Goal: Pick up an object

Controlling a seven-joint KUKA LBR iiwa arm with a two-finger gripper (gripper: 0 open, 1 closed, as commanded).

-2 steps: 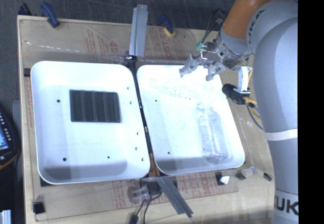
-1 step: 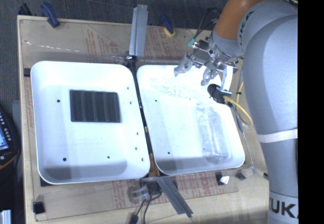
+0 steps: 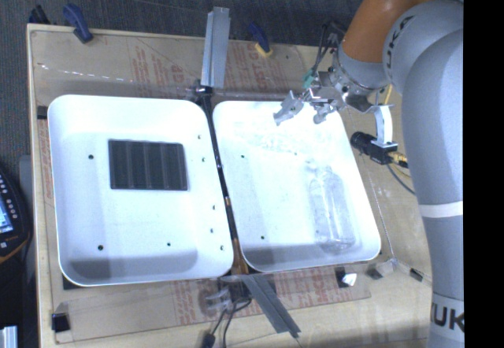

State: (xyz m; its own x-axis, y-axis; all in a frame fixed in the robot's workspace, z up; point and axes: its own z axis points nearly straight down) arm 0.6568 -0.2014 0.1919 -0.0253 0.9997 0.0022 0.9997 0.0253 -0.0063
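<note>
A clear plastic bottle (image 3: 329, 209) lies lengthwise on the floor of the right bin (image 3: 260, 244), toward its right side; it is faint against the white. My gripper (image 3: 302, 111) hangs over the far edge of that bin, well above and behind the bottle. Its two fingers are spread apart with nothing between them. A dark ridged rectangular block (image 3: 148, 164) lies flat in the middle of the left bin (image 3: 79, 244).
A grey metal bar (image 3: 214, 47) stands at the back between the bins, and a second bar (image 3: 268, 309) lies at the front. Blue clamps (image 3: 77, 22) hold the board's far edge. My arm's bulk fills the right side.
</note>
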